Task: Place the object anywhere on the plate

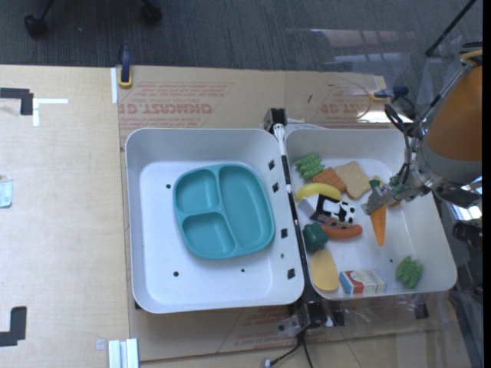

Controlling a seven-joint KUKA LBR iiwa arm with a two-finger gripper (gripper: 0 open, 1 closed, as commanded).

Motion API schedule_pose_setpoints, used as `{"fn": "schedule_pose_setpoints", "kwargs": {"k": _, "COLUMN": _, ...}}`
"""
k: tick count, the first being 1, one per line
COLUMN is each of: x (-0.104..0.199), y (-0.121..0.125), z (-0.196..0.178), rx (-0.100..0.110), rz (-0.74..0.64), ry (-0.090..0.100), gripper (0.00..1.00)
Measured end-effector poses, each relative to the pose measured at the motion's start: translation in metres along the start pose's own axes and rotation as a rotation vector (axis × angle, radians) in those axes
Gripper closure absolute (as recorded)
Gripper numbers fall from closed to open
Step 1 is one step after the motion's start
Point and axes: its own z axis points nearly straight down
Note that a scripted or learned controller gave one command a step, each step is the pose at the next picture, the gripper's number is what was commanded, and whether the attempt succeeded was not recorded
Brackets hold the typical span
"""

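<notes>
My pincer [381, 198] hangs low in the right bin [437, 228], its tips at the top of the orange carrot [379, 225] — whether they pinch it I cannot tell. The teal plate [223, 210] waits in the left bin [142, 221], well apart — a carry across the divider is my guess

teal plate [224, 211], white bins [153, 282], orange carrot [379, 225]
</notes>
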Motion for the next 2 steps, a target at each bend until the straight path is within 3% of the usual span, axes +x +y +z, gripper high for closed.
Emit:
{"fn": "schedule_pose_setpoints", "kwargs": {"k": 1, "x": 0.048, "y": 0.052, "z": -0.080, "rx": 0.003, "rz": -0.015, "ry": 0.000, "gripper": 1.00}}
{"fn": "schedule_pose_setpoints", "kwargs": {"k": 2, "x": 0.113, "y": 0.081, "z": -0.121, "rx": 0.004, "rz": 0.490, "ry": -0.002, "gripper": 1.00}}
